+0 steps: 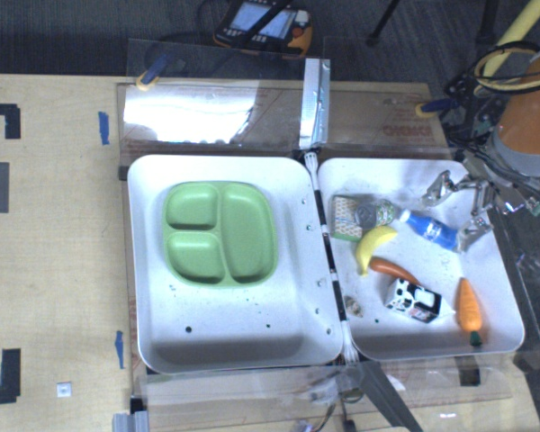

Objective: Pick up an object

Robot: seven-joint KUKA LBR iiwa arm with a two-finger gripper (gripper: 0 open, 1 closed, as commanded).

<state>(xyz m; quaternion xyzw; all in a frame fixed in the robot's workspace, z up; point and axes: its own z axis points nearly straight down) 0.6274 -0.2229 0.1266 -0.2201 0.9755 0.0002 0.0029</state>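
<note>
gripper [456, 207] hangs over the far right part of the right bin [508, 331], fingers spread and grasping nothing.

its metal fingers [441, 187] stand apart just above the blue bottle [429, 229], which lies near the bin's back wall. a yellow banana [373, 244] sits beside a patterned packet [360, 214], a red chili [396, 271] and a black-and-white box [414, 301] lie toward the middle, and an orange carrot [469, 308] rests by the right wall. the left bin [153, 331] holds a green divided plate [220, 232].

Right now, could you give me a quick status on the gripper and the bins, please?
Gripper open over right bin, nothing between fingers. Blue bottle lies just beside it, banana and carrot nearby. Green tray in left bin.
</note>
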